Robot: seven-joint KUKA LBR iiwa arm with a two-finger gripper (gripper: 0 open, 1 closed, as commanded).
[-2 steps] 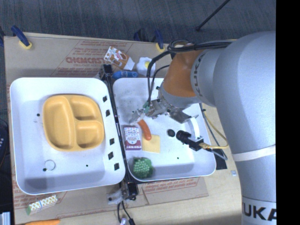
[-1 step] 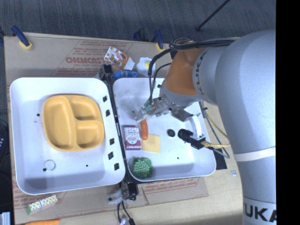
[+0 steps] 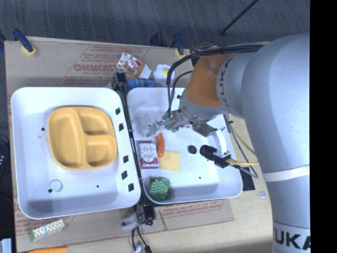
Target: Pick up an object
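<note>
1. Carrot (image 3: 160,145), small and orange, is lying in the right bin (image 3: 227,186), upright in the picture, just right of the red card packet (image 3: 148,155) and touching the far-left corner of the yellow cheese slice (image 3: 170,161). It is the thing sitting closest under the gripper (image 3: 159,125), so I am judging it the likely target.
2. Handling, as a judgement: it is looking like a light toy piece, stiff and smooth, so it may be rolling or slipping away if pinched off-centre. Taking it across its narrow width, at mid-length, seems the safest hold.
3. Neighbours are crowding it: the packet on its left and the cheese slice on its right are leaving little room for fingers.
4. Other candidates are lying in the same bin: a green broccoli-like piece (image 3: 159,187) at the near edge and a small dark object (image 3: 192,150) to the right.
5. The left bin (image 3: 26,141) is holding a yellow divided tray (image 3: 81,137).
6. The arm (image 3: 210,86) is reaching in from the right, its wrist bending down over the far half of the right bin, the gripper pointing left and downward, just far of the carrot.
7. Whether the gripper is parted or closed, I cannot tell; nothing is visibly sitting in it.
</note>
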